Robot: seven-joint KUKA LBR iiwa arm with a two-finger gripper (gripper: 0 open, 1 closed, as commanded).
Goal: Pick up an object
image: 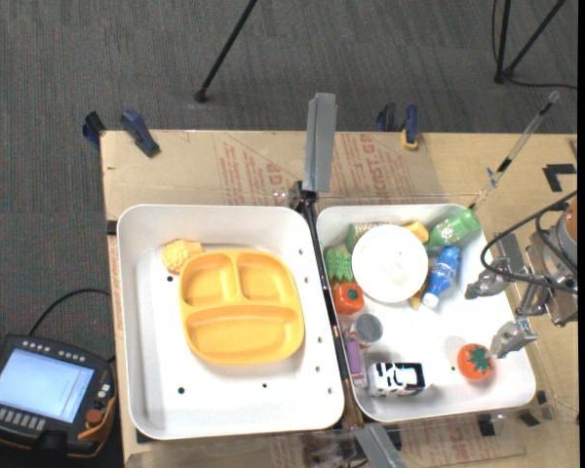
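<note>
Camera view: the gripper point(507, 312) hovers with fingers spread and holding nothing over the right bin's point(526, 383) right edge; the nearest object, an orange tomato toy point(475, 361), lies just below-left of it.

Tray point(242, 310) in left bin point(136, 359)

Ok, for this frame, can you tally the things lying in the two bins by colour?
Yellow: 3, divided tray, small piece beside it, bit behind the plate
Green: 3, bottle, two items by the divider
Red/orange: 2, tomatoes
White: 1, plate
Blue: 1, bottle
Grey: 1, can
Black-and-white: 1, carton
Total: 12
</note>
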